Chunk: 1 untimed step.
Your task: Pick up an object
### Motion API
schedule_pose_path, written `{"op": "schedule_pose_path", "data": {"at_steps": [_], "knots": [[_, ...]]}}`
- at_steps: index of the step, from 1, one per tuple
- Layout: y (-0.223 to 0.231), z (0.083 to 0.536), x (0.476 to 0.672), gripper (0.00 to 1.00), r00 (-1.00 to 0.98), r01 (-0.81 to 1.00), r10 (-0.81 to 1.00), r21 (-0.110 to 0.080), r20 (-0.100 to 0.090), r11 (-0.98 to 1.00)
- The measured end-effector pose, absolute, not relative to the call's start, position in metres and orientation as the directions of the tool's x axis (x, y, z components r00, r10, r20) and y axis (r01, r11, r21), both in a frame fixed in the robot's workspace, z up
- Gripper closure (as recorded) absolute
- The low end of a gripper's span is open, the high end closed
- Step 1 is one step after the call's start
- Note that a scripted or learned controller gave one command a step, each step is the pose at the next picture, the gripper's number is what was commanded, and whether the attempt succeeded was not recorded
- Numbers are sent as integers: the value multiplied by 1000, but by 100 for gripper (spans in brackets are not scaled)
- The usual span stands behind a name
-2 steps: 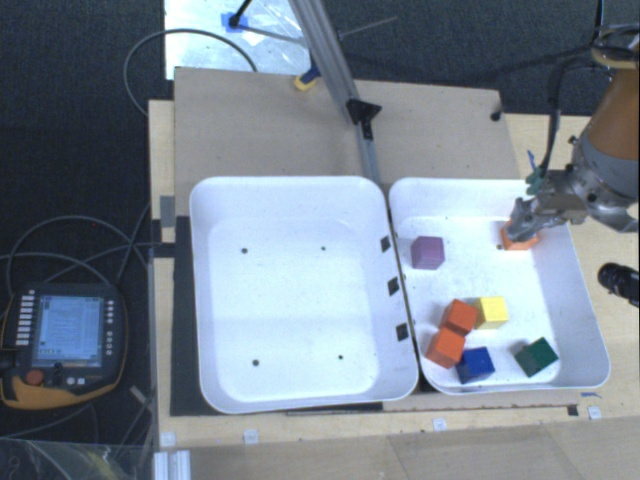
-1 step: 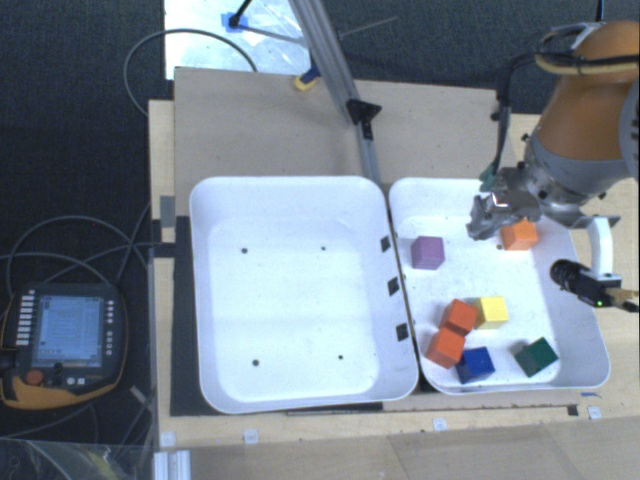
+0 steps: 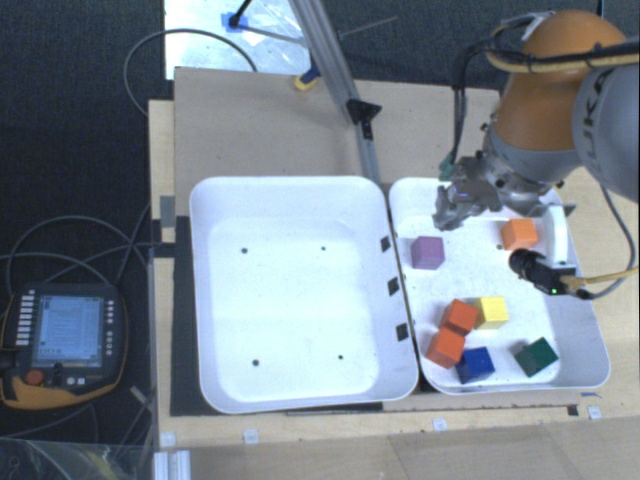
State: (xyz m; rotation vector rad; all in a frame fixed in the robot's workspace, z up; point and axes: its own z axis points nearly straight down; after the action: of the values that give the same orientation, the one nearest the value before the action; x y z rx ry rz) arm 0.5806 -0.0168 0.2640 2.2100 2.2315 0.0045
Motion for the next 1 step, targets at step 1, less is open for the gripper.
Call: {"op": "schedule_pose_path", "data": {"at_steps": [1], "knots": [[28,262,584,100,-10,1000,1000,3,2,10]]}}
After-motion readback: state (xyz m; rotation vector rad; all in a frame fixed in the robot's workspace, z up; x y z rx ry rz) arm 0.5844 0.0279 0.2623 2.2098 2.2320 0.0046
